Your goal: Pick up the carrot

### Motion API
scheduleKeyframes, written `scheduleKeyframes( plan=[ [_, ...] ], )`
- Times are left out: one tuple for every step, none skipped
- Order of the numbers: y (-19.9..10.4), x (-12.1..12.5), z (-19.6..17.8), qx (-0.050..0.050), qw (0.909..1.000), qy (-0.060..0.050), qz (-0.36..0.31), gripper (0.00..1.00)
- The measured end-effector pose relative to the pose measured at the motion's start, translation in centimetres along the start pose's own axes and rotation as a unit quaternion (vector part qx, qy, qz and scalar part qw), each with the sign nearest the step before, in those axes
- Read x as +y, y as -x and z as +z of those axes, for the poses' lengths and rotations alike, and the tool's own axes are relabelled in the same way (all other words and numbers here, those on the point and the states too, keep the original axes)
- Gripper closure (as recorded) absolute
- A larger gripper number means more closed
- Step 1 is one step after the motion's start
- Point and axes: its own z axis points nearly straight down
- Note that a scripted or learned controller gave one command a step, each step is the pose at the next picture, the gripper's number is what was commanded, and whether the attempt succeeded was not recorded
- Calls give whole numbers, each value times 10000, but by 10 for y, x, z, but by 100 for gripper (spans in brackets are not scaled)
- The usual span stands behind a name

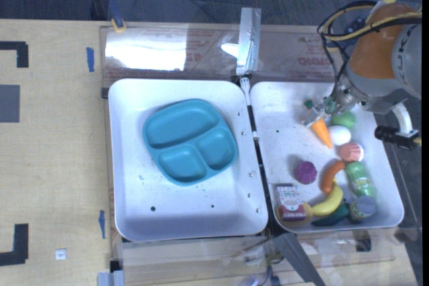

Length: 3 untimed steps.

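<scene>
The carrot (323, 131) sits in the right-hand bin, up in its far half and toward the right side. It's a small orange cone, lying flat on the white floor at a slant: the broad end points far and left, the tip tapers near and right. A green top shows at the broad end. Its tapered end lies just beside a white, egg-like piece, and a green piece is close on its right.

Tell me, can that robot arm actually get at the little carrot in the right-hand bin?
Probably yes. The gripper hangs right over the carrot, whose top lies uncovered, though a white egg sits close beside it.
</scene>
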Motion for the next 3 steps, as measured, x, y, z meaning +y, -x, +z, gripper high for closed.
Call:
scheduleKeyframes(
  plan=[
    [11,-21,13,32,9967,-49,804,100],
    [5,-17,13,76,9970,-50,764,0],
    [5,14,-30,11,9910,-23,1340,0]
  ],
)
